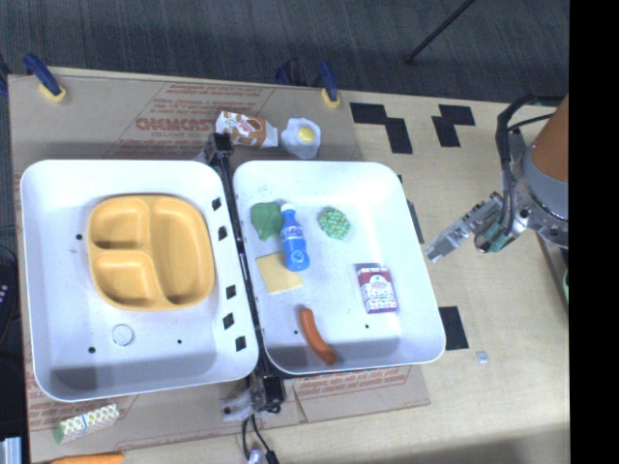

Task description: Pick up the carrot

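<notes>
A long orange-red piece that I take for the carrot [316, 334] lies near the front edge of the right bin [411, 211], pointing toward the front right corner. Nothing touches it. My gripper [447, 243] hangs over the bare bench to the right of that bin, outside its wall, and nothing is visible in it. It is well to the right of the carrot and further back. The arm's orange band [553, 143] is at the right edge.
The right bin also holds a blue bottle [293, 240], a green leafy piece [266, 218], a green ball [334, 222], a yellow slice [281, 275] and a red packet [376, 288]. A yellow divided plate [150, 249] sits in the left bin. Another orange piece [87, 458] lies at the bottom edge.
</notes>
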`<action>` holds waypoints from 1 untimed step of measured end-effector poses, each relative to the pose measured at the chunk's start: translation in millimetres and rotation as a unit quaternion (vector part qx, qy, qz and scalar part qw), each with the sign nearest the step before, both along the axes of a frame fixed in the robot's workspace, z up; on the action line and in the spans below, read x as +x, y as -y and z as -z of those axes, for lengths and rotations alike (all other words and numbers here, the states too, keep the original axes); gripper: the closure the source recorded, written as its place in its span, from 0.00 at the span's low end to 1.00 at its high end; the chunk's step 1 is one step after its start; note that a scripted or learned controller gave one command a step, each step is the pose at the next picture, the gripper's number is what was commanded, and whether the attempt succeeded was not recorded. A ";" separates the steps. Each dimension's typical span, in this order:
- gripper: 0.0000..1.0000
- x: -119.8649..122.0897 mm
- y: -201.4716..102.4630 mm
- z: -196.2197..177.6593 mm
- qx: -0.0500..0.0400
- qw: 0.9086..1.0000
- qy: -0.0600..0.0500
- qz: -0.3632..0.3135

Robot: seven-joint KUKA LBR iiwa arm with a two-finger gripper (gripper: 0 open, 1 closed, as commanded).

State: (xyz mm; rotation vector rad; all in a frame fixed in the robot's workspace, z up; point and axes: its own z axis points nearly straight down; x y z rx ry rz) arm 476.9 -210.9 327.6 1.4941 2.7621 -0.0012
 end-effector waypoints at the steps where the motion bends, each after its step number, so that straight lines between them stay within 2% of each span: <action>1: 1.00 0.1 0.1 -2.7 0.000 0.991 0.000 -0.131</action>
